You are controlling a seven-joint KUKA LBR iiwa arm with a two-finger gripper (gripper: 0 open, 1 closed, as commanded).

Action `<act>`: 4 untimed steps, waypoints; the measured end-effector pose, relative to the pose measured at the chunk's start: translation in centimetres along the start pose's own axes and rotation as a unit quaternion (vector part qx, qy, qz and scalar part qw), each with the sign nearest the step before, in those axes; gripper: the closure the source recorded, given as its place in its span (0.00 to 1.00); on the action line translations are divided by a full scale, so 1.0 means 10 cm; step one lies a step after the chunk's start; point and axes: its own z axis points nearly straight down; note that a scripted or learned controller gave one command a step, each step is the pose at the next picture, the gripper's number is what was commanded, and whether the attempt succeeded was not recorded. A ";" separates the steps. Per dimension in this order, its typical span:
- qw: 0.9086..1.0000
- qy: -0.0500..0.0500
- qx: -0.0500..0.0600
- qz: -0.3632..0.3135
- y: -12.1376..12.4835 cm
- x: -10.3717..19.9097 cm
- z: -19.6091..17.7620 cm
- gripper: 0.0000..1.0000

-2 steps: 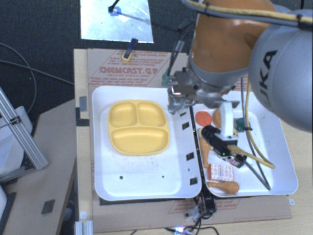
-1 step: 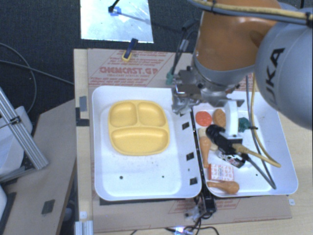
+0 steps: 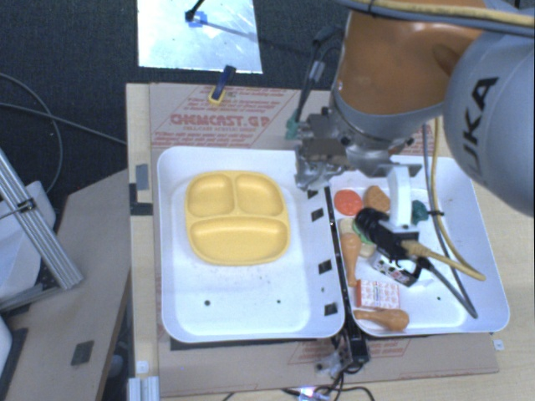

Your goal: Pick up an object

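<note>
My gripper (image 3: 311,176) hangs low over the divide between the two bins, near their far end. A yellow divided plate (image 3: 236,217) lies in the left bin (image 3: 171,266), just left of the gripper. In the right bin (image 3: 481,249), close to the gripper's right, lie a red-orange round piece (image 3: 348,200) and a brown-orange lump (image 3: 378,197). Further forward along the bin's left wall are an orange carrot-like piece (image 3: 350,256), a red-and-white packet (image 3: 378,292) and an orange drumstick-shaped piece (image 3: 383,317). Nothing is seen between the gripper's parts.
The arm's big grey and orange body (image 3: 418,48) covers the far end of the right bin. A cardboard sheet (image 3: 221,119) lies under the bins, with a small blue-and-yellow thing (image 3: 221,84) at its far edge. A shiny plate (image 3: 199,23) lies beyond it.
</note>
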 end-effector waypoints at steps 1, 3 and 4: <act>1.000 0.000 -0.001 -0.003 0.01 0.00 -0.11 1.00; 1.000 0.000 -0.003 -0.009 0.02 0.00 -0.32 1.00; 1.000 0.000 -0.004 -0.012 0.03 0.00 -0.43 1.00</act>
